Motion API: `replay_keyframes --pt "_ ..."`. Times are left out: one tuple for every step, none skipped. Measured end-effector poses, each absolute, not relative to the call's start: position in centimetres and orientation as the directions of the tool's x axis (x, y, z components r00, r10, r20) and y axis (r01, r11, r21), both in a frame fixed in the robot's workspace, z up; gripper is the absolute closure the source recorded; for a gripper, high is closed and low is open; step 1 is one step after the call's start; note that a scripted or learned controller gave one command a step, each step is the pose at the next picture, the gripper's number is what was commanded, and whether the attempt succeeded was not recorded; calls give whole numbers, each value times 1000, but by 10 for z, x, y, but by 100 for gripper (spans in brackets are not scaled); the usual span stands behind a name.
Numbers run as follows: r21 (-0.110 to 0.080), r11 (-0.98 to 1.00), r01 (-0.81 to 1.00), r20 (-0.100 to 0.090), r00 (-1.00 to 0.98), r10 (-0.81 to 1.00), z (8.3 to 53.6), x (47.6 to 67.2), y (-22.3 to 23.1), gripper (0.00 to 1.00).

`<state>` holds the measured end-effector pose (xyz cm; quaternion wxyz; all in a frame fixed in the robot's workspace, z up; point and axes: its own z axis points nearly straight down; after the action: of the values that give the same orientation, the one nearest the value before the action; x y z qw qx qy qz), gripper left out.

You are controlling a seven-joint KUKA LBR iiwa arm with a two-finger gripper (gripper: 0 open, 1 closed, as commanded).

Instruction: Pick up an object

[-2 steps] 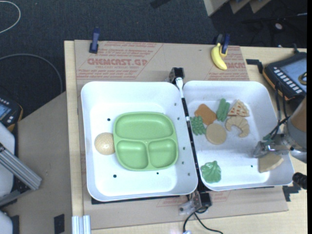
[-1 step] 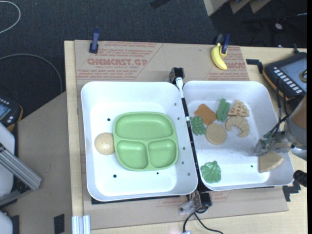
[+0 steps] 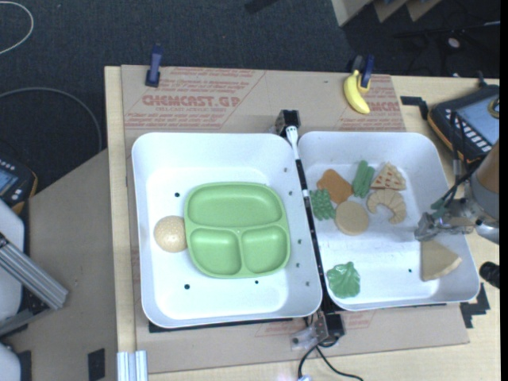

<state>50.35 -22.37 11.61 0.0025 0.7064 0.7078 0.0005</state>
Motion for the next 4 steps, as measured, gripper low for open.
replay_keyframes --pt "-4 0 1000 4 0 1000 83 478 -223 100" --pt "-1 0 1000 2 0 1000 84 479 -223 100" --pt "2 0 1000 -1 0 1000 92 479 -224 100" --pt "3 0 1000 -2 0 1000 106 479 -224 100"
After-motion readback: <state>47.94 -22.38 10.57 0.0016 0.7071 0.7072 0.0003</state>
